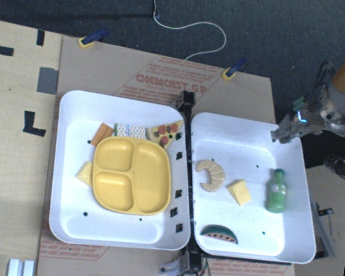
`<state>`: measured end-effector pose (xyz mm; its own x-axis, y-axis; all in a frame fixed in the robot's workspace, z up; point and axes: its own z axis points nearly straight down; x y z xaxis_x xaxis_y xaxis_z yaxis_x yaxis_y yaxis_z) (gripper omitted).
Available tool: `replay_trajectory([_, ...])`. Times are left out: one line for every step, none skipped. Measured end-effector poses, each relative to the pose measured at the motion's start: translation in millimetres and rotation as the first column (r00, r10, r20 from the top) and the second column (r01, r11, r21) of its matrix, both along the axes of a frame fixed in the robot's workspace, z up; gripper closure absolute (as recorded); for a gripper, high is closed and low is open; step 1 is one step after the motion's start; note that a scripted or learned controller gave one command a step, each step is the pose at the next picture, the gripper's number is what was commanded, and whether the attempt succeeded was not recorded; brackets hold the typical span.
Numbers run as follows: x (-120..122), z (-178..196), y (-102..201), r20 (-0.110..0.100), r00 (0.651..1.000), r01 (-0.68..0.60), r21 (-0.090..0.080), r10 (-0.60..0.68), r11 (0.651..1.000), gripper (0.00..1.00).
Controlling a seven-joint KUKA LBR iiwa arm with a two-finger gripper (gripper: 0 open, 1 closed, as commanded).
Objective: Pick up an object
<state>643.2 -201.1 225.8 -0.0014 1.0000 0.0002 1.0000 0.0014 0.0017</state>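
camera view shows my gripper [286, 132] at the right bin's [291, 249] far corner, grip state unclear; i'd descend squarely over the green bottle [277, 191].

The left bin [69, 169] holds a divided plate [132, 176]. In the right bin [292, 246], a croissant [211, 174] lies left of a cheese wedge [239, 192], a bottle [276, 191] right of it, a melon slice [220, 234] nearer the front.

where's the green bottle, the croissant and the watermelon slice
green bottle [277, 192], camera view, its body
croissant [211, 175], camera view, middle of the curve
watermelon slice [220, 234], camera view, red flesh
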Motion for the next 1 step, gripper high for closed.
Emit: replay_trajectory([-27.7,9.4,42.8,-0.003,1.000,-0.003,0.001,0.003,1.000,1.00])
